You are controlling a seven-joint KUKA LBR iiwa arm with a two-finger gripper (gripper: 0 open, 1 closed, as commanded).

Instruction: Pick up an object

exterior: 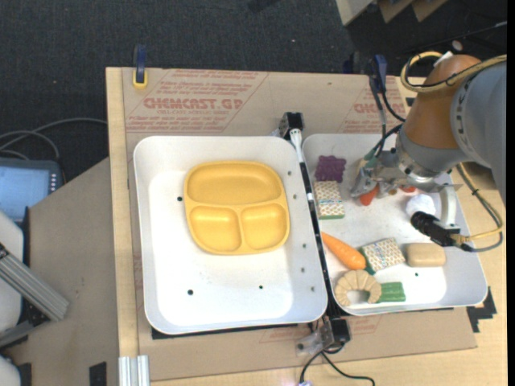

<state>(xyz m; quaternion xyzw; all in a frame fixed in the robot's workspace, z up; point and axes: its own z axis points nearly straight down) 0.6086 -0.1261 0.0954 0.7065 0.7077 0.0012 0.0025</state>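
The end effector [372, 185] sits low in the upper middle of the right bin [467, 284], and whether it is parted or closed I cannot tell; something small and red-orange shows at its tip, but it is too unclear to call held. Nearest it lie a purple object [330, 168] and, just below that, a patterned block [329, 199] by the bin's left wall. Both look light; the block seems stiff and flat-sided, so a pinch across its short sides should hold, while the purple piece looks lumpy and may slip. Lower in this bin are a carrot [344, 252], tapered and smooth, best taken at its thick end, a second patterned block [383, 255], a tan piece [425, 255], a round ribbed piece [358, 288] and a green bar [392, 292]. The left bin [161, 296] holds a yellow divided tray [236, 206], broad and awkward to pinch.
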